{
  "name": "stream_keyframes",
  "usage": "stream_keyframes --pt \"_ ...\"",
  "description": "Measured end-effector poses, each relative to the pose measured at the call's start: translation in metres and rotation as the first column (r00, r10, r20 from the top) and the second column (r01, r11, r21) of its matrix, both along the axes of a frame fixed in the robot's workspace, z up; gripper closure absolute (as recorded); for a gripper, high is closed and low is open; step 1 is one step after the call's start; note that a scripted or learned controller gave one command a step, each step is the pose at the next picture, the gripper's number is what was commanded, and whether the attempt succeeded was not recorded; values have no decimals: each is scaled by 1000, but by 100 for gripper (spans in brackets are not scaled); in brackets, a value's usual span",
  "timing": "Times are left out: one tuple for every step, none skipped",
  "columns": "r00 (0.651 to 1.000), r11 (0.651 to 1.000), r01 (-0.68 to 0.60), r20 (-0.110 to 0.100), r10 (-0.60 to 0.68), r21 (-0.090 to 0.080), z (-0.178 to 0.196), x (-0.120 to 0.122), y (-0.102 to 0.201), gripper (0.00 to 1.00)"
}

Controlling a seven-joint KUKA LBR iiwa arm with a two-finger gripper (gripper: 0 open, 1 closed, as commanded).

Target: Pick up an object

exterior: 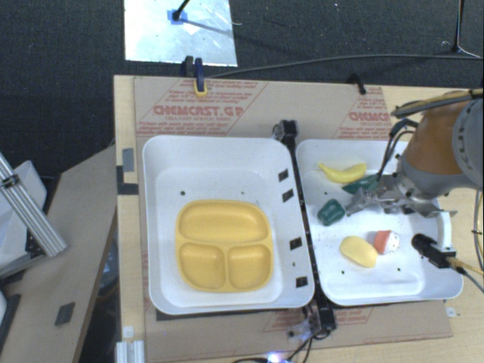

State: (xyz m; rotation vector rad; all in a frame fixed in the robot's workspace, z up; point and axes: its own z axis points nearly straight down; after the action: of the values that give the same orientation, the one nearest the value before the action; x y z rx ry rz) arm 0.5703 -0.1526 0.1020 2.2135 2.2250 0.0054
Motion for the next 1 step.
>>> stream_keyframes --pt "1000 1000 1 -1 -1 -1 10 -1 -1 100"
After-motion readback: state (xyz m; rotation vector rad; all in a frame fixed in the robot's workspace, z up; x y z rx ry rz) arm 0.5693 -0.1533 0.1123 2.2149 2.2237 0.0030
